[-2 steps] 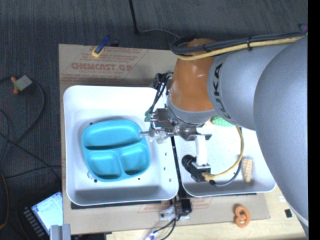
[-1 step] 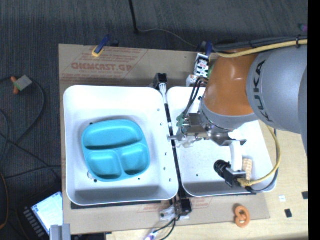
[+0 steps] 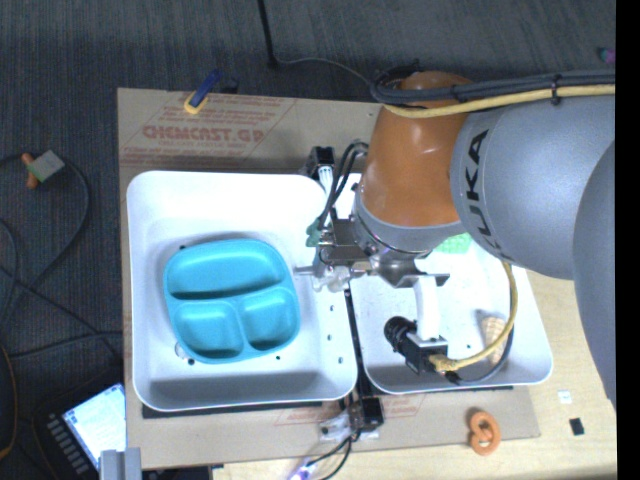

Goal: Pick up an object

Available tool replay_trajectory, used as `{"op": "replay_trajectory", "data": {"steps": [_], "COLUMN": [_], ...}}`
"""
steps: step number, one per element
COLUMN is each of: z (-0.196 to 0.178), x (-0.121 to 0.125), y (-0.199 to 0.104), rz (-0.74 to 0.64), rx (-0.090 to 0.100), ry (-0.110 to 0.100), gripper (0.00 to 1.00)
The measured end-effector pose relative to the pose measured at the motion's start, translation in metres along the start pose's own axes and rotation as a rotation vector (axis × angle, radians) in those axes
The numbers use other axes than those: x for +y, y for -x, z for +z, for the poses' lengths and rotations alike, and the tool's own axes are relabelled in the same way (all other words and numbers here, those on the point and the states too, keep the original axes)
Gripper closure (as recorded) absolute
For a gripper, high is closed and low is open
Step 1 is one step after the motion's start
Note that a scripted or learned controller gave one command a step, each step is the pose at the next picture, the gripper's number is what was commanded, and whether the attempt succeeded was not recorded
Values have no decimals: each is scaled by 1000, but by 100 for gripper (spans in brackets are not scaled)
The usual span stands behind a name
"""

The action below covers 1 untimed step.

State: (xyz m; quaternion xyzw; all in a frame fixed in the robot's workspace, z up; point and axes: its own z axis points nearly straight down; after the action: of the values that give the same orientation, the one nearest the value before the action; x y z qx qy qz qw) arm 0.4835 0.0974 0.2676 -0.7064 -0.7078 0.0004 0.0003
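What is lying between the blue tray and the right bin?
In the camera view, between the blue tray and the right bin lie bare white floor of the left bin and the two bins' adjoining rims.

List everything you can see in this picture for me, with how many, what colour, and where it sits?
bins: two, white, side by side on the bench
divided tray: one, light blue, in the left bin
green item: one, right bin, mostly hidden by the arm
clip: one, blue and yellow, on the board's top edge
ring-shaped object: one, orange, on the bench below the right bin
arm: one, grey with orange band, over the right bin
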Motion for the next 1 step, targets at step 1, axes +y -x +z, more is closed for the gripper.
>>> {"op": "replay_trajectory", "data": {"steps": [1], "z": [60], "x": [26], "y": [26], "rz": [2], "rx": [-1], "ry": [-2], "gripper": [100]}}
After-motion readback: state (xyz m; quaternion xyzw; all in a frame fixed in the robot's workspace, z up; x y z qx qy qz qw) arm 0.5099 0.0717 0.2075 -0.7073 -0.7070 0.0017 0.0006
